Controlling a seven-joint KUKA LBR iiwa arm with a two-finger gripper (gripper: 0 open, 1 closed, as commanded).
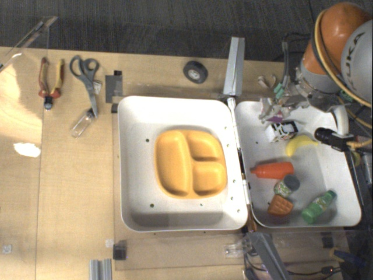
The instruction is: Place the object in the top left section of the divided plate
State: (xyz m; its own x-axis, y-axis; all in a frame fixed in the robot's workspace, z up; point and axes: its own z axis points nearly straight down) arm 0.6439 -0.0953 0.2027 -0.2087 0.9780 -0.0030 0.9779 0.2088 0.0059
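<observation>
Claw point(278, 101) position is what the coming move turns on: it hangs over the upper left corner of the right bin point(349, 217), its thin parts a blur against the white wall, so I cannot tell how it is set, and nothing can be made out in its grip. Which item is meant as the object is not settled by the task; the candidates all lie in the right bin, below the claw and toward the near edge. Nearest is a small dark-and-white item point(284, 129) just under the claw, with a yellow banana point(300, 144) beside it to the right. Farther down lies an orange carrot point(272, 170), its long axis running left to right across the bin, then a small round tin point(287, 186), a brown-orange block point(280, 205) and a green bottle point(319, 206) lying on a slant. The yellow divided plate point(190, 161) sits in the middle of the left bin point(137, 156), well apart from the claw and to its left, across the wall where the two bins meet on the tabletop point(58, 185). By my reading, a pick here means a short drop downward, then a long carry leftward over that wall to the plate's upper left section point(173, 150), which looks bare.
</observation>
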